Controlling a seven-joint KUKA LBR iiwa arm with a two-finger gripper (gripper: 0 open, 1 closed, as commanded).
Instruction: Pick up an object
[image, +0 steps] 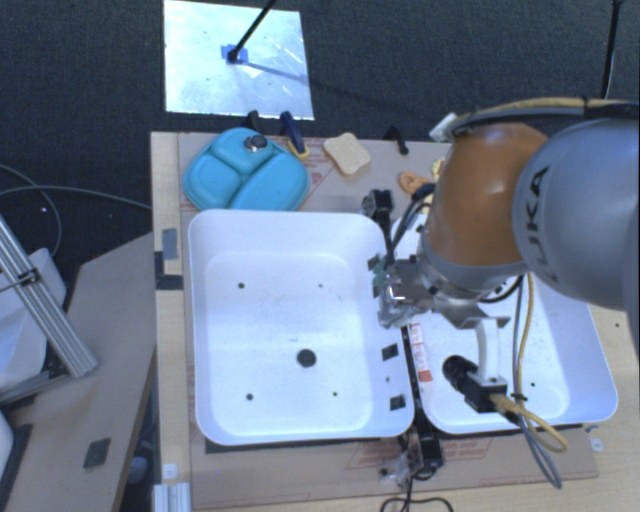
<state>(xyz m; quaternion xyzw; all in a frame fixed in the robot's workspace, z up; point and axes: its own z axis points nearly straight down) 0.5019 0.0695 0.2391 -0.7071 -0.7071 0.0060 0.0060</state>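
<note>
The left white bin (290, 330) sits on the surface (175, 400), and it's our landmark. Just behind its far left corner lies a blue divided tray (245, 172), touching the bin's rim. Further back, beyond that tray, a shiny square sheet (235, 58) rests on the dark floor. Off the bin's far right corner sits a tan slice-shaped piece (347, 153). Well to the bin's left, a slanted aluminium rail (45, 305).

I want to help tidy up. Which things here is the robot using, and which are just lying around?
For the job:
- robot arm
- two white bins, left and right

Just lying about, behind the bins:
- blue divided plate
- toast-like piece
- shiny sheet
</note>
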